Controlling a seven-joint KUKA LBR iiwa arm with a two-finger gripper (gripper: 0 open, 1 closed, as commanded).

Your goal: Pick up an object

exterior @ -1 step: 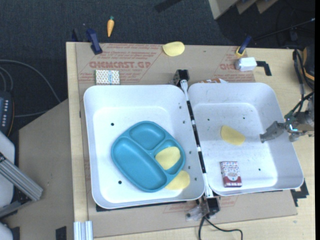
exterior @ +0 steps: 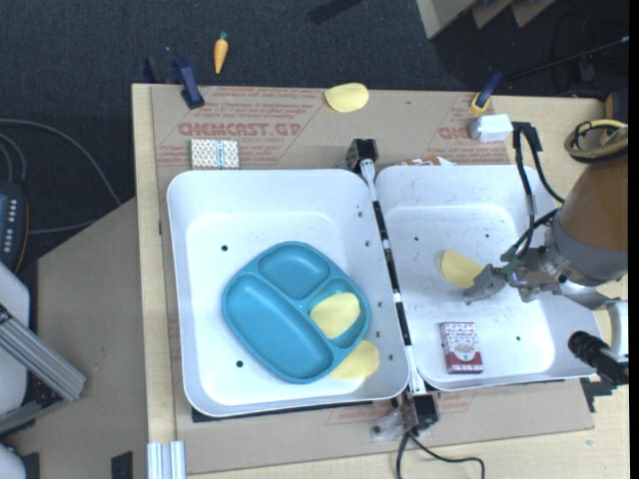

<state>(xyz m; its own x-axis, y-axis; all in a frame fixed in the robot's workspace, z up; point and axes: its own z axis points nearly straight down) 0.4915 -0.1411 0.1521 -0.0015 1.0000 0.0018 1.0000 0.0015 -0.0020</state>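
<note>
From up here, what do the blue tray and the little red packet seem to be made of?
The blue tray looks like moulded plastic: one even colour, soft sheen, rounded compartments. The red packet in the right bin looks like printed card or paper, flat with sharp corners, though a foil wrapper is possible.

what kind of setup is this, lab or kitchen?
Most likely a robotics lab grasping rig: a KUKA arm reaching into two white bins on a cardboard-topped bench, cables running across it, dark carpet below.
</note>
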